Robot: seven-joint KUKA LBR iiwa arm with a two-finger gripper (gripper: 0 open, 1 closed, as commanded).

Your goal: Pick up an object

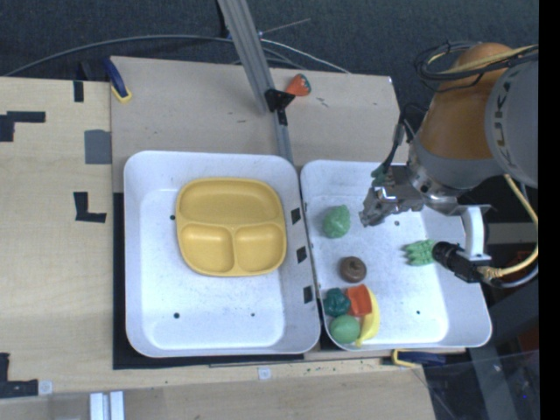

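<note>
**binwatcher:** The claw (378,208) is seen hanging over the right bin (455,322), just beside the green lump (336,221). Whether it's spread or pinched together can't be told, it's too dark and small. Nothing is seen gripped.

**gripfan:** Agreed. A miss could easily be had here: if the claw is brought straight down, the green lump might get nudged sideways rather than caught. The brown ring (353,269) is well apart, so that's probably safe.

**binwatcher:** The pile in the bin's near-left corner (350,313) is hard to sort out: green, orange and yellow bits are jammed together. The yellow tray (232,226) is parked in the left bin (157,322).
</note>
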